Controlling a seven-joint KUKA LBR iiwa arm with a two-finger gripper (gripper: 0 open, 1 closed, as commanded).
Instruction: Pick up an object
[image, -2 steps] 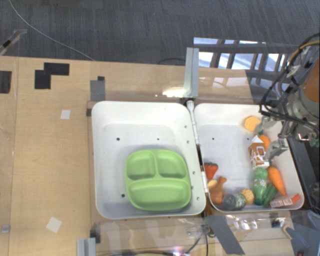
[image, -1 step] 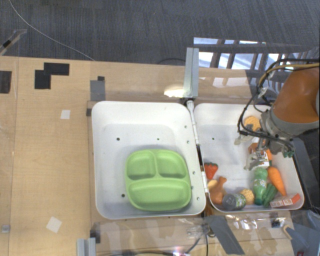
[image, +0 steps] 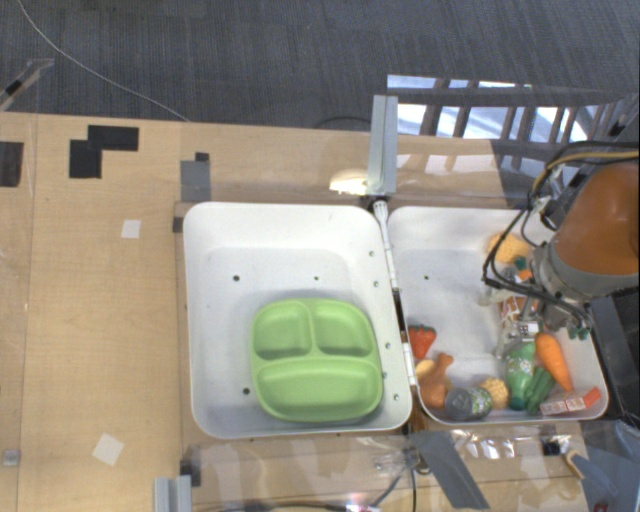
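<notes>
The right bin (image: 440, 255) holds several toy foods. Along its front lie an orange carrot (image: 553, 362), a green vegetable (image: 520, 372), a small corn cob (image: 493, 388), a grey lump (image: 466, 403), a red pepper-like piece (image: 422, 338) and a brown-orange piece (image: 433, 368). A yellow item (image: 508, 248) shows at the back right, partly behind cables. My gripper (image: 520, 325) hangs low inside this bin on its right side, just above the green vegetable and beside the carrot. The wrist and cables hide its tip.
The left bin (image: 215, 260) holds a green divided plate (image: 315, 358) at its front. A flat red packet (image: 572, 403) lies in the right bin's front right corner. A metal post (image: 383, 150) stands behind the wall between the bins.
</notes>
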